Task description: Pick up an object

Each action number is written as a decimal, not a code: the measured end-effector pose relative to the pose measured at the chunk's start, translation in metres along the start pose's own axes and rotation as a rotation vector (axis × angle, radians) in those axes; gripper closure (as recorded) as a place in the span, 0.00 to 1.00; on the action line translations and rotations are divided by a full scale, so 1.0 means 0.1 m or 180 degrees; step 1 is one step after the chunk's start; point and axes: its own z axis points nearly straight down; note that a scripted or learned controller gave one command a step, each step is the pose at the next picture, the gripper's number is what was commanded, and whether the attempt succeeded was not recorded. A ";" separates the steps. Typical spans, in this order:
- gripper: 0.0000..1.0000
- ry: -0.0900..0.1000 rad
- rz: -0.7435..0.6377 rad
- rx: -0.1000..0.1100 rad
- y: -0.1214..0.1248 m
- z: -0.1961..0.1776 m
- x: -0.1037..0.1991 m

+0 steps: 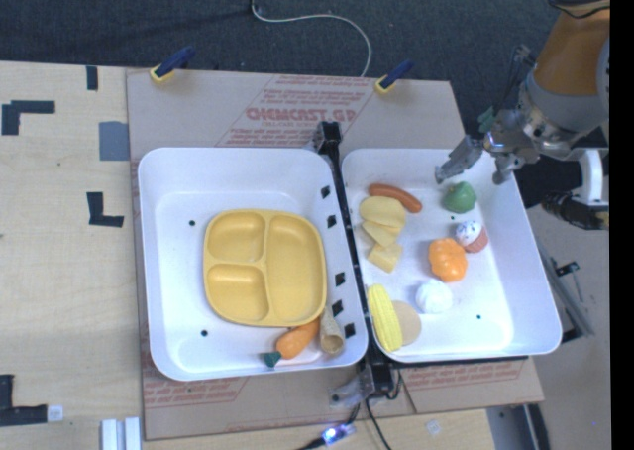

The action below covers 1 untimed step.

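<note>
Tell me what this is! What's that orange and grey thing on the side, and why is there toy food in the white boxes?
That orange and grey thing is a robot arm. At its end is a gripper, a hand with two fingers. The fingers are spread open and hold nothing.

The picture comes from one camera fixed above the bench, looking down at a slant.

On the bench sit two shallow white bins. The left bin holds a yellow plate with three sections, and a toy carrot by its near edge.

The right bin holds more toy food: a sausage, pale yellow pieces, a corn cob, an orange piece, a white ball and a green ball.

The gripper hangs near the green ball. The robot's job is to pick something up.
</note>
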 end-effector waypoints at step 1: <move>0.00 0.0014 0.0001 0.0045 -0.57 1.43 0.23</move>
